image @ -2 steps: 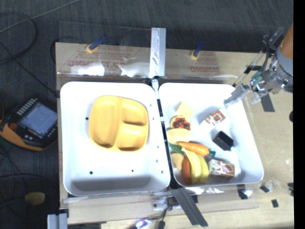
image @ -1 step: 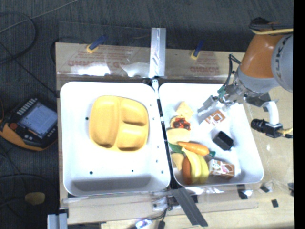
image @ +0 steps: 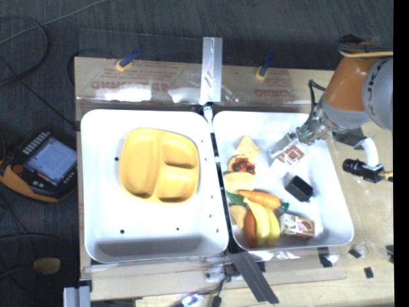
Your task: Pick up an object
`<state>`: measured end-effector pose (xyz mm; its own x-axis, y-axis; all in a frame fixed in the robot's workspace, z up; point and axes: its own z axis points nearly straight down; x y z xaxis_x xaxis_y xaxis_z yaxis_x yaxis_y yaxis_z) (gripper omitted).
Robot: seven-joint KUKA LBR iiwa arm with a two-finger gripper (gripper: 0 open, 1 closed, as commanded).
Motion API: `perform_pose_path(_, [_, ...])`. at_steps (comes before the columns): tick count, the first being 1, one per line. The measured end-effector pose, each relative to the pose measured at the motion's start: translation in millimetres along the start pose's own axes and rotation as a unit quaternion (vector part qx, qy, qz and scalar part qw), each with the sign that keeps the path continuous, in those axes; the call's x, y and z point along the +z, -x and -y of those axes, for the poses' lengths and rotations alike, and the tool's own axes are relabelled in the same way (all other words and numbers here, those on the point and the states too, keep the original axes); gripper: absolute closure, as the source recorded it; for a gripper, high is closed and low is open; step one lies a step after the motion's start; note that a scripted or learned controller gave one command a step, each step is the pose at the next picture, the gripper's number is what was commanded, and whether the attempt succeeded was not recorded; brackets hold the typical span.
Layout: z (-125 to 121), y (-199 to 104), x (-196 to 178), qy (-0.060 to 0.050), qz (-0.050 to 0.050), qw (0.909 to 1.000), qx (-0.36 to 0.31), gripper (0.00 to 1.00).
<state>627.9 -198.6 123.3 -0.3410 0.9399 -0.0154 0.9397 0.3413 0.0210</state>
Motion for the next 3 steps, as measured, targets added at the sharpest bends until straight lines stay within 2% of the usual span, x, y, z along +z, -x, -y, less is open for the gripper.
perform_pose_path(1, [-5,7,35,-0.006,-0.004,1.0000,-0.001,0.00])
perform_pose_path(2, [75,-7,30,-0.003,-0.008,0.9988,-0.048,0.00])
perform_pose_path(3, [96,-97,29,-0.003,-0.004,0.9970,0.077,0.00])
